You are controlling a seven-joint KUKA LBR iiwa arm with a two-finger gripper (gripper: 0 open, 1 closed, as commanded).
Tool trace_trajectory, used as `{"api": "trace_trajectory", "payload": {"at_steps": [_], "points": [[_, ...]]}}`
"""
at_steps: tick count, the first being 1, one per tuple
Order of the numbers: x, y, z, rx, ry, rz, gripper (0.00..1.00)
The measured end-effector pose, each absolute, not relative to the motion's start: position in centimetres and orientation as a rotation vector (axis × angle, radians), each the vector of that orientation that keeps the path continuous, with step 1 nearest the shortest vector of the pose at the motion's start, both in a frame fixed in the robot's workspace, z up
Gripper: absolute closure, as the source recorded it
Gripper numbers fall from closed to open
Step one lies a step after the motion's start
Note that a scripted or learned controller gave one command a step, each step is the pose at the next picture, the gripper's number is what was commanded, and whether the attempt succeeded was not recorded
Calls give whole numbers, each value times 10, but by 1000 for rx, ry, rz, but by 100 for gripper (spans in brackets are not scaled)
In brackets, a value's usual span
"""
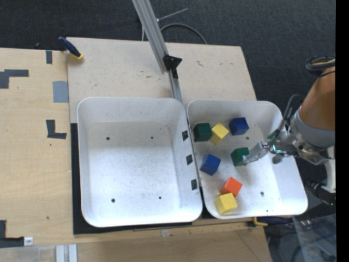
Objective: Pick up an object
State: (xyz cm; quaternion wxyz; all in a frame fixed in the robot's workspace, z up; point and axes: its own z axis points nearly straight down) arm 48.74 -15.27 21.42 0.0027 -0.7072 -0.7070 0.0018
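Observation:
Several small cubes lie in the right bin (289, 192). A dark green cube (202, 131), a yellow cube (220, 132) and a blue cube (238, 126) sit along the far side. Nearer the middle are a second blue cube (210, 164) and a green cube (238, 156). An orange cube (232, 186) and another yellow cube (226, 202) rest near the front. My gripper (255, 154) reaches in from the right, low in the bin, right against the green cube's right side. Nothing is visibly held in it.
The left bin (131, 119) stands beside the right one, their rims meeting in the middle. A slanted metal bar (148, 23) runs down to that junction. A blue and yellow clamp (71, 48) lies on the bench at the far left.

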Motion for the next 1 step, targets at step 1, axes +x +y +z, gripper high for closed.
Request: {"api": "trace_trajectory", "payload": {"at_steps": [1], "points": [[488,-153,216,-2219,-2222,1,0]]}}
